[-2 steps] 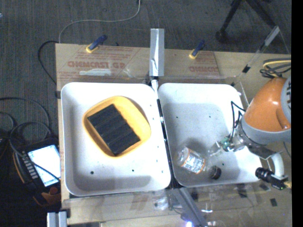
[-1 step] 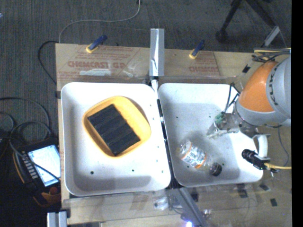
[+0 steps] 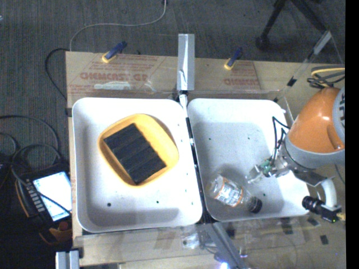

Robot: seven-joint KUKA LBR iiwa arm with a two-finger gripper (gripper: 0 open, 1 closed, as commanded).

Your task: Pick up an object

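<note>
A small clear plastic bottle (image 3: 228,191) with an orange-printed label and a black cap lies on its side near the front of the right bin (image 3: 235,133). My gripper (image 3: 262,171) hangs low over that bin's right side, just up and to the right of the bottle, under the orange band of the arm (image 3: 317,128). Nothing shows held in it. In the left bin (image 3: 90,200) a yellow dish (image 3: 139,148) carries a black ridged block.
A metal post (image 3: 185,60) stands behind the seam between the bins. Two blue-and-yellow clamps (image 3: 114,51) hold the back board. Cables run along the right bin's right wall. A handheld screen (image 3: 51,194) lies on the floor at the left.
</note>
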